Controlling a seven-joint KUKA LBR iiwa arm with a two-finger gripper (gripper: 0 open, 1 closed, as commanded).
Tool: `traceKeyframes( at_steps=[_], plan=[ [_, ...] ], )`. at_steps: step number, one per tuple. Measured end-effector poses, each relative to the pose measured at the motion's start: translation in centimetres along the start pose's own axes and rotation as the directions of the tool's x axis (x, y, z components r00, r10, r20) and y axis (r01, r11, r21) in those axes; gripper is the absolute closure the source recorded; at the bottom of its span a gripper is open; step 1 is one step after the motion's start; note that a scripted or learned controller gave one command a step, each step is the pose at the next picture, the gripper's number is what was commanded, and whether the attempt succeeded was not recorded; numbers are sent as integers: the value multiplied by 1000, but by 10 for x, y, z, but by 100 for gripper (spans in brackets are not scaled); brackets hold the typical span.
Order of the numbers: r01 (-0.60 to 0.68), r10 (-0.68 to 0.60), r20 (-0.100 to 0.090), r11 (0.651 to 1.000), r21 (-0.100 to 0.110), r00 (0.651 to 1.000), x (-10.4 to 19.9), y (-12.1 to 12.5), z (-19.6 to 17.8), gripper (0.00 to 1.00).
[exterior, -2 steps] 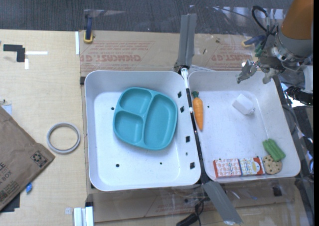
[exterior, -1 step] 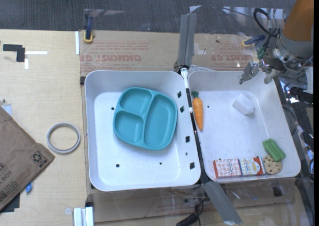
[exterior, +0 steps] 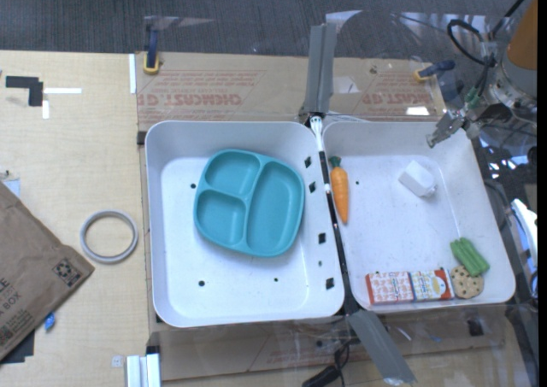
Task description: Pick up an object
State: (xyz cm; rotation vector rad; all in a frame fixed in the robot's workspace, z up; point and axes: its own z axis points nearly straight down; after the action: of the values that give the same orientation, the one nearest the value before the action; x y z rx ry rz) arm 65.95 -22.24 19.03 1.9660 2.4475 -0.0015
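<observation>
Carrot (exterior: 340, 194) against right bin (exterior: 491, 206) left wall, tool (exterior: 446, 127) grip state unclear

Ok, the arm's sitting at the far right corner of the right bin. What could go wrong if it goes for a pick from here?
1. The carrot lies tight against the right bin's left wall, so one finger would probably hit the wall.
2. The red-and-white box, cookie and green piece crowd the near right corner; the tool may nudge a neighbour or grab two.
3. The white block is pale on white and could be mislocated.
</observation>
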Motion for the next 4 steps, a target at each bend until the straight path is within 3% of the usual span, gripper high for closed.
traceKeyframes(
  at_steps=[1, 2, 3, 4],
  plan=[
    [245, -245, -1, 970, 0, 970, 1, 1, 7, 0],
    [82, -82, -2, 997, 2, 997, 14, -64, -77, 0],
    [385, -385, -1, 923, -1, 923, 5, -19, -64, 0],
    [600, -600, -1, 800, -2, 800, 1, 1, -26, 0]
  ],
)
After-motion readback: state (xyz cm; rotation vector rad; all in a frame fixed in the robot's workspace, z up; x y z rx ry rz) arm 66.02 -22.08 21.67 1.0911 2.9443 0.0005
